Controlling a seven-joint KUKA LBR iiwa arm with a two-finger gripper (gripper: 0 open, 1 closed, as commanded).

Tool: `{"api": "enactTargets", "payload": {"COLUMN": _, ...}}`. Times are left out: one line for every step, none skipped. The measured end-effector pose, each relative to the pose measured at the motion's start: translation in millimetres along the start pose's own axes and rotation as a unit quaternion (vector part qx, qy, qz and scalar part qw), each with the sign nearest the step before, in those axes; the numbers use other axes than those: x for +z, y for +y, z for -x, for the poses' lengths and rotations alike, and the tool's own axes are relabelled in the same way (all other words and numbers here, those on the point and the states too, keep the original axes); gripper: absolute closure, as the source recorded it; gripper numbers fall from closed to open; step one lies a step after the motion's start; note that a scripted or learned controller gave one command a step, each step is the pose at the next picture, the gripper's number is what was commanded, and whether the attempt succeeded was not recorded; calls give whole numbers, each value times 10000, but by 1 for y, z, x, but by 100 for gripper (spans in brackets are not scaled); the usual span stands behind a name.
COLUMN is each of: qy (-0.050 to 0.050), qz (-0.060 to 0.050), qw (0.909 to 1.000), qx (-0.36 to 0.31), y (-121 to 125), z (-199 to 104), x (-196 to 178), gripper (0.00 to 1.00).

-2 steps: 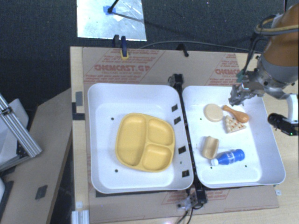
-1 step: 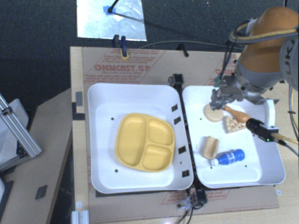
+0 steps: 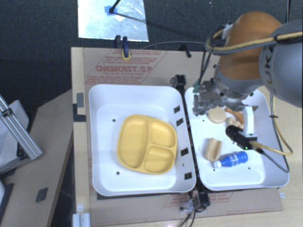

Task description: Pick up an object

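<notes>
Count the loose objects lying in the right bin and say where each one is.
3 that I can make out: a round tan disc beside the pincer, a tan block mid-bin, a blue bottle in front. The arm may hide more.

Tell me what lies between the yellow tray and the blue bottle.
In the camera view, the bins' black-clipped rims and a tan block lie between the tray and the bottle.

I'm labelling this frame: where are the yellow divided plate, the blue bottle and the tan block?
yellow divided plate (image 3: 142,136), camera view, on its large left compartment.
blue bottle (image 3: 235,159), camera view, mid-body.
tan block (image 3: 212,149), camera view, on its top face.
</notes>
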State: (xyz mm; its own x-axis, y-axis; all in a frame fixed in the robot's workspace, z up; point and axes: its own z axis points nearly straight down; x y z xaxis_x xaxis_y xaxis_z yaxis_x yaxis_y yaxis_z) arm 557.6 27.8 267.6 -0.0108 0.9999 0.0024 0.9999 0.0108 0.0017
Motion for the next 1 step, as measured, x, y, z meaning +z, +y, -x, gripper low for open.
{"api": "enactTargets", "payload": {"qy": -5, "qz": -7, "qw": 10000, "qx": 14, "y": -14, "z": -40, "x": 9, "gripper": 100}}
